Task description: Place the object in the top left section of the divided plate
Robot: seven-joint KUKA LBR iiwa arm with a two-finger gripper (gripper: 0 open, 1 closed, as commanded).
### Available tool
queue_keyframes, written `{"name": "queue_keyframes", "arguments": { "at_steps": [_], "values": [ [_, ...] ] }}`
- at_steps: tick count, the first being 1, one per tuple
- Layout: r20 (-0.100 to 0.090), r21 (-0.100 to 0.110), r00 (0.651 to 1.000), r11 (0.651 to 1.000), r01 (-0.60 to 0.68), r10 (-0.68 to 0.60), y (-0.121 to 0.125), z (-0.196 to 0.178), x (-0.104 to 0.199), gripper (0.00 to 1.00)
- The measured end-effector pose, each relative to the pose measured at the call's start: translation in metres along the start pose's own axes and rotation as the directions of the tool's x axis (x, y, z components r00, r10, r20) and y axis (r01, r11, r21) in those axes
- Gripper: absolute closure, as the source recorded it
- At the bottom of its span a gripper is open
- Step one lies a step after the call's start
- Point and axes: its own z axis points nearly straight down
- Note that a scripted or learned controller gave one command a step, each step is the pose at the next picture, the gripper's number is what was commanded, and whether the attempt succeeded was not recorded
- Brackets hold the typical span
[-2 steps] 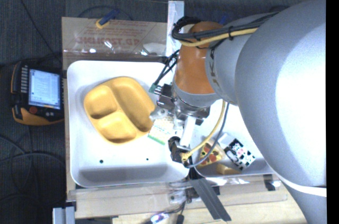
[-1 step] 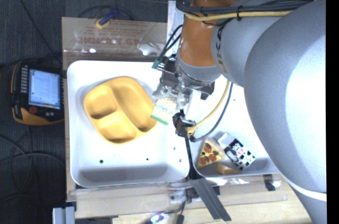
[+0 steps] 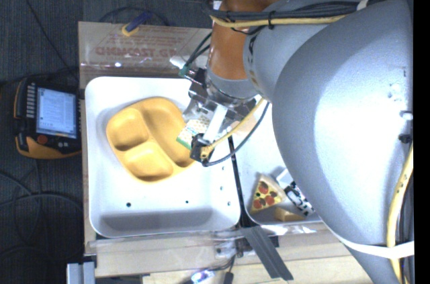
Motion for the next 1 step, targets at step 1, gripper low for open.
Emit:
{"name": "queue_keyframes", "arguments": {
  "at_steps": [1],
  "values": [
    [0.000, -0.001, 1.000, 1.000, -0.001, 0.001, 0.0003, -0.0004, 0.0000, 0.00]
  ]
}}
